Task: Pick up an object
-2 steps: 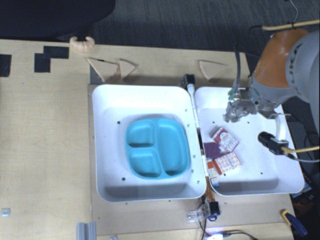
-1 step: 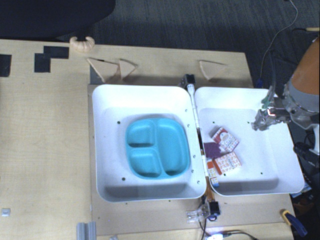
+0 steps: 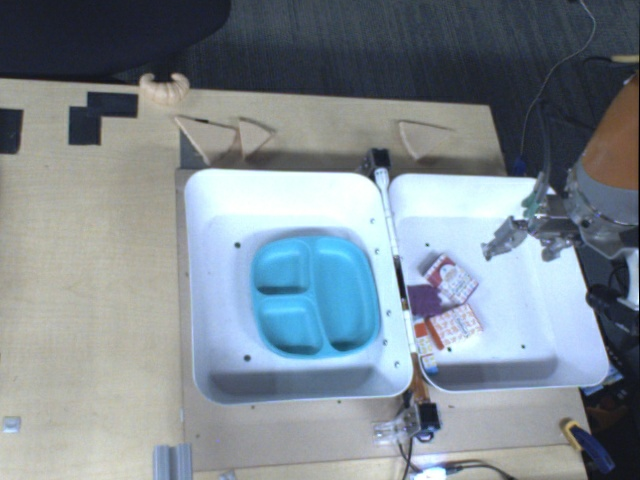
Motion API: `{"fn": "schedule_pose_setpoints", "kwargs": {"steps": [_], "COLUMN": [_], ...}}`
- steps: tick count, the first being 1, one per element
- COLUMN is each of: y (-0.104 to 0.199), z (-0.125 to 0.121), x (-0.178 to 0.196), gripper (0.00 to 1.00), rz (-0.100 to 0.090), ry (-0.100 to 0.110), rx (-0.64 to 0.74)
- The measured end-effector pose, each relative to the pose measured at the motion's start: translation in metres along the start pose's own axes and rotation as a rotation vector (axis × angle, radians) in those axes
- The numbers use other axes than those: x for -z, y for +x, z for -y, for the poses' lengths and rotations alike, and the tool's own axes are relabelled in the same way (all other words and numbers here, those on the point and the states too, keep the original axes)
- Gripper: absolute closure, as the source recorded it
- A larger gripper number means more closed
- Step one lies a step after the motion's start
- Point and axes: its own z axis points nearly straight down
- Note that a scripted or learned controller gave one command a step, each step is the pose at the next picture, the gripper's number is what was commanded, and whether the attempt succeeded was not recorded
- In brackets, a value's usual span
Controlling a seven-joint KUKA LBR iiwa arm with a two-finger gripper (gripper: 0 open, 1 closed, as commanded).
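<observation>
I saw the gripper [image 3: 522, 238] at the right of the frame above the right bin [image 3: 560, 363], fingers spread, grasping nothing. The small packets [image 3: 450, 303] lay lower left of it.

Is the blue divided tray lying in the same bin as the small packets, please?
No, the blue tray lies in the left bin, while the small packets lie in the right bin.

Robot lab: plywood bench [image 3: 90, 298] w/ two white bins [image 3: 215, 268], loose cables [image 3: 560, 68], dark carpet [image 3: 400, 28].
</observation>
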Motion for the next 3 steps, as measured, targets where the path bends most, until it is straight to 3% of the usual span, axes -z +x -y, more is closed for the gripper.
{"fn": "schedule_pose_setpoints", "kwargs": {"steps": [1, 2, 3], "y": [-0.078, -0.039, -0.037], "z": [0.029, 0.048, 0.047], "x": [-0.092, -0.146, -0.137], "gripper": [0.0, 0.0, 1.0], "rz": [0.0, 0.005, 0.005], "ry": [0.003, -0.01, -0.013], "rx": [-0.002, -0.003, -0.001]}}
